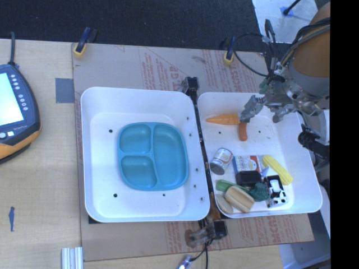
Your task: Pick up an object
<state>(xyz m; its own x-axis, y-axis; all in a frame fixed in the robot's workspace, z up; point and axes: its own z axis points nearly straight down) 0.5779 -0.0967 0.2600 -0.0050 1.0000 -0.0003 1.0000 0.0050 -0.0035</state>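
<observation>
**Gripper low over carrot end of right bin — grasp unconfirmed**

I read the two-finger gripper (249, 110) as hanging low at about 12 o'clock in the right-hand shallow white bin (303, 206), its dark tip just beside the thick end of the orange tapered toy carrot (222, 119). A short reddish-orange sausage-shaped piece (242, 131) lies just below the tip, toward 6 o'clock. I cannot tell whether the fingers are spread or closed; nothing is visibly between them.

Risks, my judgement:
- Carrot and sausage piece lie nearly touching, so a closing stroke could catch both or nudge one aside.
- The carrot's taper may let it squirt out toward 9 o'clock, against the bin wall.
- The cluster at 6 o'clock (small silver can (221, 159), yellow corn-like piece (277, 168)) is well apart, so unlikely to interfere.

Arm pose: the grey arm with orange band (311, 52) enters from 3 o'clock, wrist angled down and toward 9 o'clock. The left bin (98, 102) holds a blue three-compartment plastic tray (152, 154), untouched.
</observation>
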